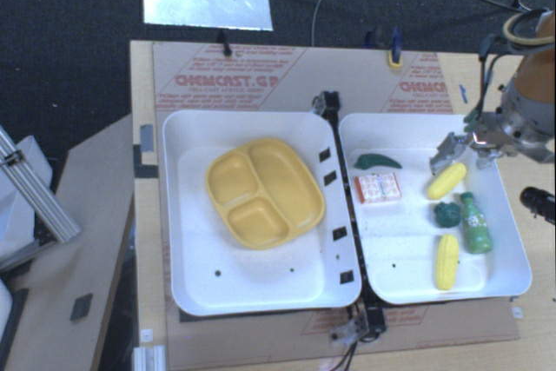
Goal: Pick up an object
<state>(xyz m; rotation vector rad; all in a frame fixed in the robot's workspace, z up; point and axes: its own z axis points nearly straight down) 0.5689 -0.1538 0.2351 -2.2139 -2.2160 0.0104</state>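
From above, the bench carries two shallow white bins side by side, and the arm leans in from the right, its orange band showing near the top corner. The end effector hangs low over the far right part of the right bin, just above the upper end of a yellow corn cob; I cannot tell how it is set, and nothing shows plainly gripped in it. That cob lies tilted, its long axis running from lower left up to the right, its upper tip pointing toward the end effector. Below it sits a small dark green lump, touching or just beside a green bottle that lies on its side, long axis nearly up and down the view, cap end toward the far wall. A second yellow cob lies nearer the front, almost upright in the view. To the left in the same bin, a dark green pepper lies lengthwise across, and just beneath it a small white and red packet. The left bin holds a yellow divided plate, turned at a slant.
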